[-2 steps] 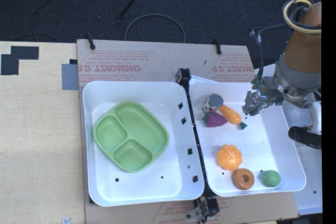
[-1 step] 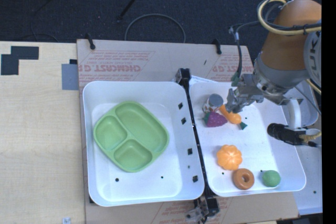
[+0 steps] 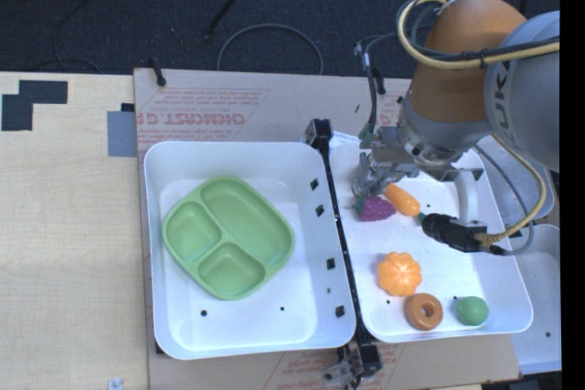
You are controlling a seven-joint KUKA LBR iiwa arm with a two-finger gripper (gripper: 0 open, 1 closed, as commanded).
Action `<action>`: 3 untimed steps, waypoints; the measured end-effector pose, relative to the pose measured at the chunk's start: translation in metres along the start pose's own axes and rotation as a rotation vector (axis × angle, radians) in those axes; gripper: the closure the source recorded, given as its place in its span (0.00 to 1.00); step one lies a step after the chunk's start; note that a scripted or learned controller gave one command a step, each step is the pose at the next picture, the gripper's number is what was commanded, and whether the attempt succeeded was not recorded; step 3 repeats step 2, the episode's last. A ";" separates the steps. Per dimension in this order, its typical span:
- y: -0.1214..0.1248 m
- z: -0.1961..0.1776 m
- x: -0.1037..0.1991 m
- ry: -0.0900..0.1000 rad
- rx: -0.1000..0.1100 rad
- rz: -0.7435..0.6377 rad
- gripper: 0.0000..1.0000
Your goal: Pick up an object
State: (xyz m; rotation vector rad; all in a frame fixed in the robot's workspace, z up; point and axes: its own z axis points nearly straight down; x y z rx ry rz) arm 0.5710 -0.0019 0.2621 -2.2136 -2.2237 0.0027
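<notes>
The right-hand white bin holds five toys: one purple bunch of grapes, one small orange carrot, one orange pumpkin, one brown doughnut ring, one green lime. The gripper hangs over the grapes; its grip I cannot tell. One green divided plate lies in the left bin.

Green three-compartment plate in the left white bin, on a cardboard-covered bench.
</notes>
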 end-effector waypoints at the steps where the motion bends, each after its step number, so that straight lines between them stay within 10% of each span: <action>1: 0.003 0.023 0.052 -0.001 0.003 0.001 1.00; 3: 0.017 0.022 0.109 0.000 -0.001 0.000 1.00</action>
